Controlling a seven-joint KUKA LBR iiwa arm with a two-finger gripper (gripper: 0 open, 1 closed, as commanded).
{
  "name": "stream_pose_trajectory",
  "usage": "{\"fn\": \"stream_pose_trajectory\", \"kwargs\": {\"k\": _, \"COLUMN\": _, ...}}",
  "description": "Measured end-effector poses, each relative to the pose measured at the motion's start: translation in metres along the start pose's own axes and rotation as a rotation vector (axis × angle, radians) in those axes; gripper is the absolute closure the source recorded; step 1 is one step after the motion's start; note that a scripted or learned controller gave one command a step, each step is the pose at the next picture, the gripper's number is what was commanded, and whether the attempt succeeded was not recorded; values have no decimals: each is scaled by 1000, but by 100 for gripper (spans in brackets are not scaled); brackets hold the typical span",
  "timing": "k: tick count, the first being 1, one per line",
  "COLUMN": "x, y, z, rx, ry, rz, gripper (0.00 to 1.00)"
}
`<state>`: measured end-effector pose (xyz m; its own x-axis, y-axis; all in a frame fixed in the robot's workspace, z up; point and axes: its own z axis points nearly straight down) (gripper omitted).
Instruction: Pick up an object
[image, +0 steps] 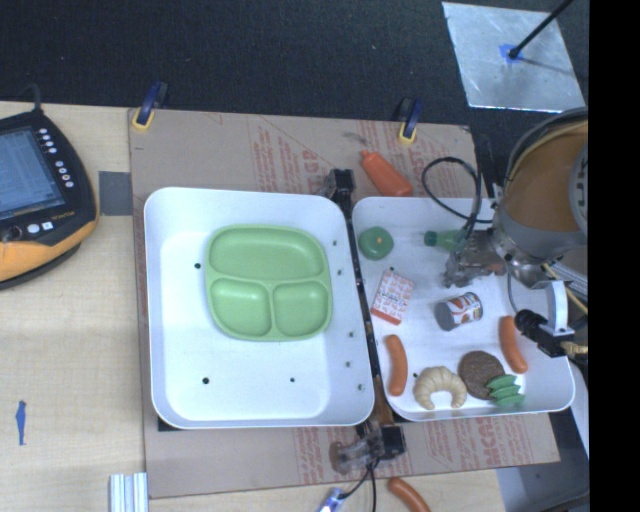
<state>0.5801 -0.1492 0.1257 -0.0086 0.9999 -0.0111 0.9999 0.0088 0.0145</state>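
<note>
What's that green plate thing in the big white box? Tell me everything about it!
The green plate is a pale green tray with rounded corners that looks like smooth plastic. It has three sections: one wide one along the top and two smaller ones side by side below it. All three sections look empty. It lies flat, right side up, turned slightly, in the upper middle of the left white bin, resting on the bin's floor. Nothing else touches it.

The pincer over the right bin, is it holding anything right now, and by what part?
Nothing shows between the pincer fingers. It hangs over the right bin, just above the small can, with the green bottle beside it.
</note>
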Motion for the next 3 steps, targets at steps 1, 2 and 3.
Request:
{"fn": "stream_pose_trajectory", "kwargs": {"k": 1, "x": 0, "y": 0, "z": 0, "rx": 0, "ry": 0, "rz": -1, "gripper": 0}}
{"fn": "stream_pose_trajectory", "kwargs": {"k": 2, "x": -35, "y": -63, "z": 8, "rx": 19, "ry": 10, "rz": 4, "gripper": 0}}
{"fn": "stream_pose_trajectory", "kwargs": {"k": 3, "x": -64, "y": -8, "z": -92, "rx": 15, "ry": 10, "rz": 5, "gripper": 0}}
